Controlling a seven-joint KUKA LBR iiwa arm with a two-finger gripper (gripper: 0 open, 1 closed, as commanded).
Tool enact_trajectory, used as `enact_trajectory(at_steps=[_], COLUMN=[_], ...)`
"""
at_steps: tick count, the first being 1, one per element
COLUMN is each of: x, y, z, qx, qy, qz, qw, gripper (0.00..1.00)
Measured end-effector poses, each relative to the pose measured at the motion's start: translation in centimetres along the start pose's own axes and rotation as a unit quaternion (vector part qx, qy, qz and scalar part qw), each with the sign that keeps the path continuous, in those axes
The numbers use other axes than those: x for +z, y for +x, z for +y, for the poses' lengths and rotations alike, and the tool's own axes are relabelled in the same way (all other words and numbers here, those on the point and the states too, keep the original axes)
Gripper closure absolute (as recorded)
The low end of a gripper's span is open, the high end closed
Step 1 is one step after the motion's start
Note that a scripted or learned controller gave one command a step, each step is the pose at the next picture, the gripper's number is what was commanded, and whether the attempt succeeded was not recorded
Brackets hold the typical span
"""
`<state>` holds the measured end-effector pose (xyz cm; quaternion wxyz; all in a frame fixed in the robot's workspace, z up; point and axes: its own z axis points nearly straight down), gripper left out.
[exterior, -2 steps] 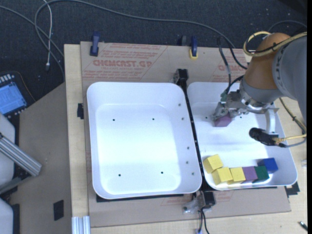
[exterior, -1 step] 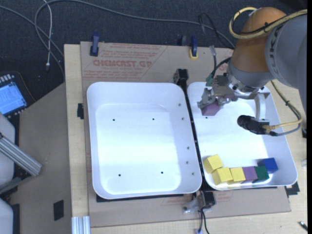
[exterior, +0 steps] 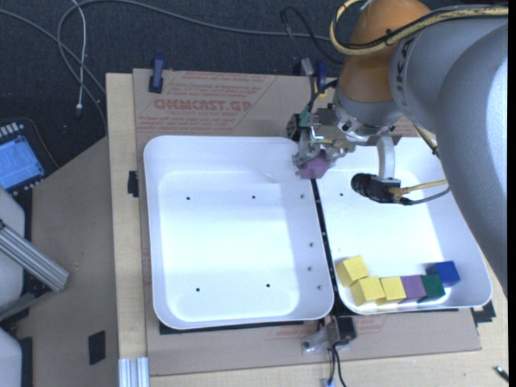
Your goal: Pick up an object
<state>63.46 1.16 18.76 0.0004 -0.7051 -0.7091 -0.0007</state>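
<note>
Dark carpet floor [exterior: 201, 22] strewn with cables [exterior: 76, 31] surrounds the wooden bench [exterior: 121, 216].

purple block [exterior: 314, 166]; white bins [exterior: 161, 216]; yellow cubes [exterior: 352, 270]; blue cube [exterior: 445, 273]

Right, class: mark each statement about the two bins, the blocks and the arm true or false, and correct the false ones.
1. A purple block sits between the jaws of the gripper. True.
2. The gripper is above the near right corner of the bench. False: it is at the far end of the seam between the left bin and the right bin.
3. A cluster of blocks lies along the right bin's near edge. True.
4. All blocks in that cluster are yellow. False: yellow, purple, green and blue ones show.
5. The arm's band is orange. True.
</note>
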Motion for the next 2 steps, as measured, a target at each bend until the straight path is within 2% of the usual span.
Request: enact_trajectory(at_steps=[1,2], x=[0.0,0.0], y=[-6.9,0.9], z=[-1.5,-3.7], qx=[0.045,0.0], qy=[0.0,0.0], qz=[-0.001,0.0], qw=[0.999,1.0], gripper=[1.0,1.0])
